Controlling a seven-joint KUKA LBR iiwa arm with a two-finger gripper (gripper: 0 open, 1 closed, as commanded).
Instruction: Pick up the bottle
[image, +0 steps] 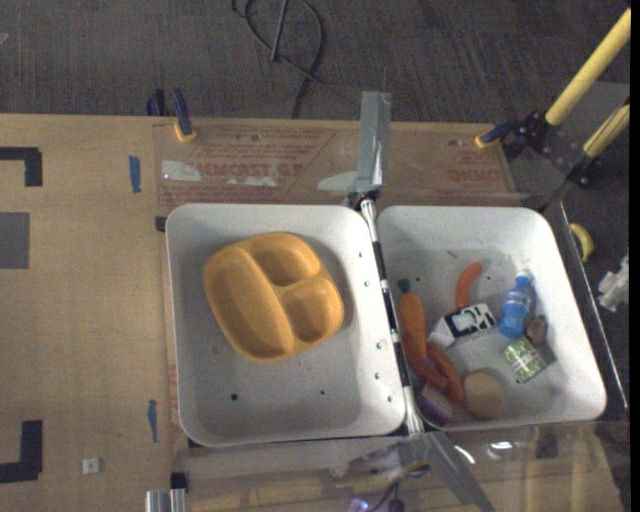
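Bottle (516, 306): small, clear blue, blue cap, lying tilted in the right bin (565, 260), just beside a black-and-white carton (468, 322). End effector: state cannot be told.

yellow divided plate (273, 295) in left bin (190, 330), carrot (412, 322), black-and-white carton (468, 322), possibly a potato (484, 394) in right bin (570, 290)

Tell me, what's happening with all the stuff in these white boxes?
Nothing is being handled right now. The job is to pick up the bottle, a little blue one lying untouched in the right bin. Around it sit carrots, a black-and-white carton, a small green packet and a round brownish thing. The left bin holds a yellow divided plate.
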